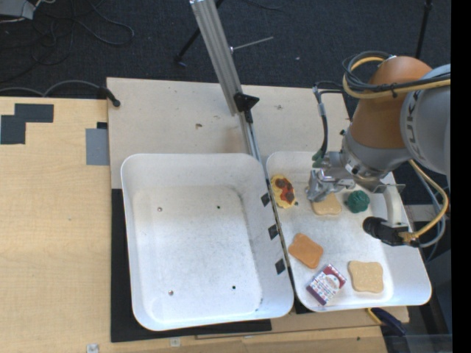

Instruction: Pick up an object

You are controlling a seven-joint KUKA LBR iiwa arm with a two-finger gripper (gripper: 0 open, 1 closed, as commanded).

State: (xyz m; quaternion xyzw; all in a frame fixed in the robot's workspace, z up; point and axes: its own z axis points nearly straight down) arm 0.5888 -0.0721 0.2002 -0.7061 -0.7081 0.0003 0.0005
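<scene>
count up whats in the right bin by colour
Tan or beige: 2, the toast slice and the pale piece under the end effector
Orange: 1, the orange slab
Green: 1, the green lump
Yellow with red: 1, the pizza-like piece
Maroon and white: 1, the packet
Total: 6

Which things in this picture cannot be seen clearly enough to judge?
- Gripper: the wrist above covers it, so open or shut cannot be told, nor whether it touches the tan piece.
- Tan piece: its upper part is hidden under the gripper.
- Green object: partly behind the arm; too small to identify.
- Packet: print too small to read.
- Right bin: the arm hides its far right corner.
</scene>
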